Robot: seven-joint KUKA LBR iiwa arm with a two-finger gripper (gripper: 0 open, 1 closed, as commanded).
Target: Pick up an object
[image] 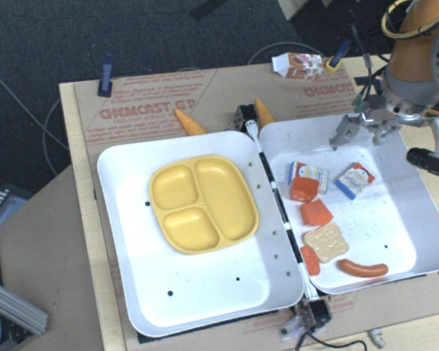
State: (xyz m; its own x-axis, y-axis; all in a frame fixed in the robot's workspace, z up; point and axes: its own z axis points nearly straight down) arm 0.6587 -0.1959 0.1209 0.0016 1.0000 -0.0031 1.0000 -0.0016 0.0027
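Camera view looks down on a desk [110, 319] covered with brown cardboard [155, 107], and red print on the cardboard reads "CHEMCAST GP"; smaller red lines around it are too small to read. Two white bins stand side by side on it. I use the yellow divided plate [204, 203] as landmark; it has three compartments and lies in the left bin [211, 299].

All small objects are in the right bin [414, 210], to the right of the plate. Nearest to the plate is a small orange and white carton [306, 181] with a picture on it, its writing not readable. Just below the carton lies an orange-red block [316, 213], and below that a pale slice of toast [326, 242] with a small red piece [311, 260] touching its left lower side. A reddish sausage [364, 269] lies near the front rim. Farther right from the carton is a blue and white carton [355, 180], tilted.

The gripper [363, 127] hangs over the far part of the right bin, above the blue and white carton and apart from it. Its jaws stand spread open, with nothing between them and touching no object.

Beyond the bins, another small carton [298, 65] lies on the cardboard.
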